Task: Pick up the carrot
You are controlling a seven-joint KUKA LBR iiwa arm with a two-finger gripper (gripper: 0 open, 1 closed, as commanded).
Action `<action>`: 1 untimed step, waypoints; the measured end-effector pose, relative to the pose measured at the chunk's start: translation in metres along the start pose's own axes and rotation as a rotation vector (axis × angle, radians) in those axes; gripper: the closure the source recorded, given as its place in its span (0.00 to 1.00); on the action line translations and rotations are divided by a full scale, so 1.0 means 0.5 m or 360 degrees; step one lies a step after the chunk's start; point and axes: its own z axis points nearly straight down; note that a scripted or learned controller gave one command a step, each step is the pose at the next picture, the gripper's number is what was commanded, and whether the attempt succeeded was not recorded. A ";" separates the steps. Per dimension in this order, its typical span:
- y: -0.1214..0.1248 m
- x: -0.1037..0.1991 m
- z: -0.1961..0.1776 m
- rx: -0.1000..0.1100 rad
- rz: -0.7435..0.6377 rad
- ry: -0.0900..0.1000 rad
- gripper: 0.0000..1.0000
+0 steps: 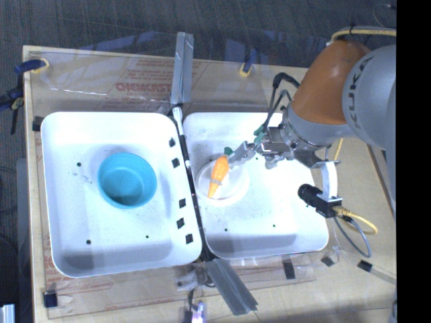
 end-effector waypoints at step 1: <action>0.071 0.038 0.269 -0.0001 -0.0143 -0.0002 0.00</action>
